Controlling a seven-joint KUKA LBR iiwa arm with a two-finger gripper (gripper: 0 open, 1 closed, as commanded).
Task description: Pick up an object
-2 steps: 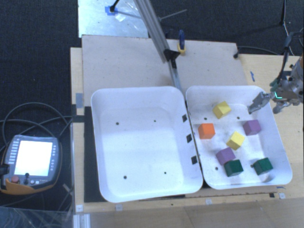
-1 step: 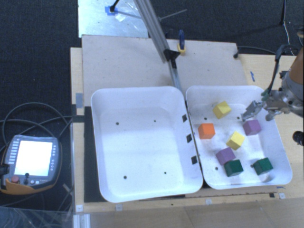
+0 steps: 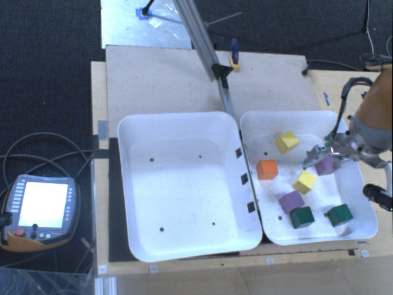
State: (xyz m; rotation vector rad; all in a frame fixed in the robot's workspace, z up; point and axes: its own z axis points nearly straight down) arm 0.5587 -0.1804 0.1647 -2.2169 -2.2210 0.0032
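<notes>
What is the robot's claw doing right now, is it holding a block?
Gripper: cannot be told. It sits low in the right bin, right beside a purple block.

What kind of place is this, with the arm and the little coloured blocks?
Probably a robotics lab test bench: a grey robot arm reaches over two shallow white plastic bins, and a handheld control pendant with a screen lies alongside.
</notes>
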